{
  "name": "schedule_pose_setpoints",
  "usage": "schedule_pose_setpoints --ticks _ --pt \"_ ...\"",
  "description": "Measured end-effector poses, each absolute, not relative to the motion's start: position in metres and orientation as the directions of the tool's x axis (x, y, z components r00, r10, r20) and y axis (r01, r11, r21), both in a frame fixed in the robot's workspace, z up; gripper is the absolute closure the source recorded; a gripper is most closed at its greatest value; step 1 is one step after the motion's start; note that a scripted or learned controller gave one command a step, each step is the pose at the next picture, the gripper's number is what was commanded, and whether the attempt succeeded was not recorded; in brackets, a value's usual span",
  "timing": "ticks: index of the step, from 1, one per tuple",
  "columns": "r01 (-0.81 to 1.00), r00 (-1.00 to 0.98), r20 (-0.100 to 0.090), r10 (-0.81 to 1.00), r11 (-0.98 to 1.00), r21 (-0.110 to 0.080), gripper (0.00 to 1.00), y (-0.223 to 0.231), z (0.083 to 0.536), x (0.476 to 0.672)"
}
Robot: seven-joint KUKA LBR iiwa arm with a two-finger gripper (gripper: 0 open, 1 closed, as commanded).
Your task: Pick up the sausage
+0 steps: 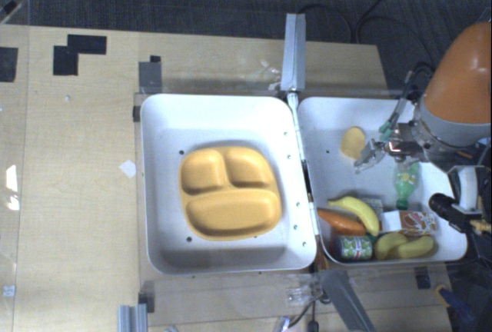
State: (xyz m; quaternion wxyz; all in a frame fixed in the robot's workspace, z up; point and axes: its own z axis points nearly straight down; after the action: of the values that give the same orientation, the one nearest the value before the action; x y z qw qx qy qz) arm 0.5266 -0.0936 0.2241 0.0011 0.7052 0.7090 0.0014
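At the right middle of the frame, the gripper (377, 151) hangs over the right bin (327, 119); its jaws stand slightly parted and hold nothing. Just left of it lies one pale yellow rounded piece (353, 141). The sausage (341, 221), an orange-red link, lies lower down at that bin's lower left, touching one banana (363, 211). The pickup looks not yet begun: reaching, closing and lifting all remain. Also in this bin are one green can (356, 247), one yellow-green fruit (403, 246), one green packet (407, 180) and one small carton (416, 223). The left bin (161, 123) holds one yellow divided tray (229, 190).
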Motion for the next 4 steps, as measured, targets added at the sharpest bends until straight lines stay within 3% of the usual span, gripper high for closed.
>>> schedule_pose_setpoints --ticks 1,2,3,4 --pt "1.000 -0.008 0.001 1.000 0.008 0.009 1.00 -0.093 0.235 0.528" --pt "1.000 -0.008 0.001 1.000 0.008 0.009 0.00 -0.093 0.235 0.528" --pt "0.942 -0.335 -0.001 0.942 0.335 0.005 0.00 -0.064 0.185 0.534" --pt "0.789 -0.614 -0.005 0.789 0.614 0.007 0.00 -0.075 0.187 0.588"
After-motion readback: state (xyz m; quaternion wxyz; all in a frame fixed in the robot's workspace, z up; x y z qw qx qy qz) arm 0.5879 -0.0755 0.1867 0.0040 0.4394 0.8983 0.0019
